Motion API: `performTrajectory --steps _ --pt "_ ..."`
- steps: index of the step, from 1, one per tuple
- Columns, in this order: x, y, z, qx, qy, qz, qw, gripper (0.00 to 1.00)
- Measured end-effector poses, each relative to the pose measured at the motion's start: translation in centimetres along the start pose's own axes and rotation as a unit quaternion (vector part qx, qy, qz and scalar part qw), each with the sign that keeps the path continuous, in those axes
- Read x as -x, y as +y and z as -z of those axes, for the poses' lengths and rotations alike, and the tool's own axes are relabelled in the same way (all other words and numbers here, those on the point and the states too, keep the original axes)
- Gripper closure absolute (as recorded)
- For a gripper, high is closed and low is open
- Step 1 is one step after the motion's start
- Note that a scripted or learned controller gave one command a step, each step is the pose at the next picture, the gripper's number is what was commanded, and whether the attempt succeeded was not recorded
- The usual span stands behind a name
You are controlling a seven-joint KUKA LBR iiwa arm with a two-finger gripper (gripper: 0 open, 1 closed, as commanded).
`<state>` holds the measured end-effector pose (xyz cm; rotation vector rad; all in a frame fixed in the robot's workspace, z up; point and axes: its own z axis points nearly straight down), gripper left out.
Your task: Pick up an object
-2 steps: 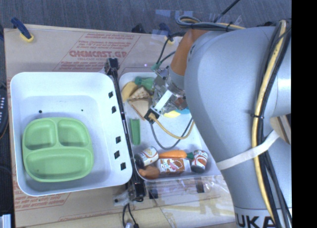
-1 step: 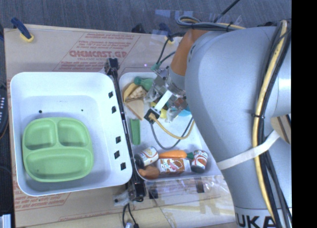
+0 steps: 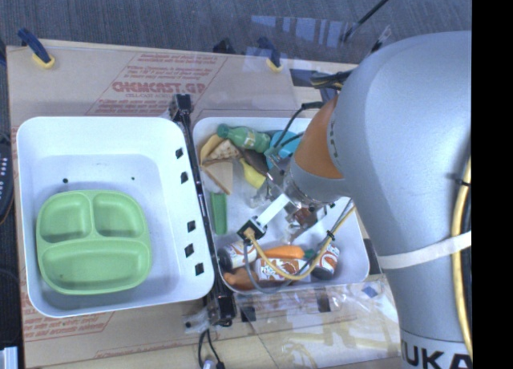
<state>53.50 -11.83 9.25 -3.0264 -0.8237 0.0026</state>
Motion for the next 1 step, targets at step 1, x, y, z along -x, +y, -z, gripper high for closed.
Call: performTrajectory --steps 1 --pt "-4.57 1.49 1.01 -0.003 -0.002 -0.039 0.9992 0.00"
